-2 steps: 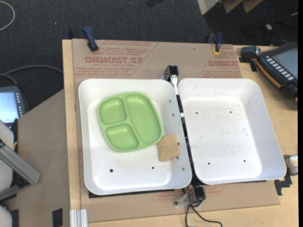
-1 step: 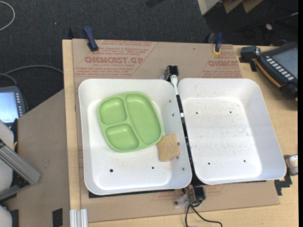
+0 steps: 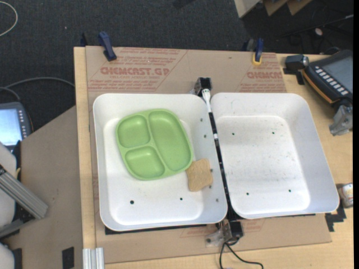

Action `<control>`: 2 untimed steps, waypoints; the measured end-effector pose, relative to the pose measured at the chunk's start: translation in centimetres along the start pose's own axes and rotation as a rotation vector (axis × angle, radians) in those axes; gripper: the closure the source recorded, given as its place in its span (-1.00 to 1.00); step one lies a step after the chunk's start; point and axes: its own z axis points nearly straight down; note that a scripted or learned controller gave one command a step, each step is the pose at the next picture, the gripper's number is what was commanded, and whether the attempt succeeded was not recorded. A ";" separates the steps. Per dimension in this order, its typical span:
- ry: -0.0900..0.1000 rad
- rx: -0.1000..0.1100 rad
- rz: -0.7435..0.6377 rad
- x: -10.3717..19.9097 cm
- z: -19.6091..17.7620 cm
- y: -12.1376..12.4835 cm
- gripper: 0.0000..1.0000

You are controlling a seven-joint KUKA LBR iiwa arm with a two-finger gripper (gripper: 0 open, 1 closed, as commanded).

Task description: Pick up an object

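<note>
Gripper state: cannot tell; tan pad [image 3: 199, 175] touching green tray [image 3: 154, 144] corner in left bin [image 3: 106, 150]; judge pad easier; descend vertical, straddle free edges, avoid tray rim.

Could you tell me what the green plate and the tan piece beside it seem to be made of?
Green plate: likely moulded plastic, smooth with a soft sheen, uniform colour, three pressed compartments.
Tan piece: matte and speckled, with a rough edge; possibly cork or sponge, though the look leaves it open.
</note>
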 end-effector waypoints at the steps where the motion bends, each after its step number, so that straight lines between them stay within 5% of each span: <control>1: -0.012 -0.034 -0.001 -0.5 -16.2 2.5 1.00; 2: -0.002 -0.002 0.003 -1.0 -6.3 0.3 1.00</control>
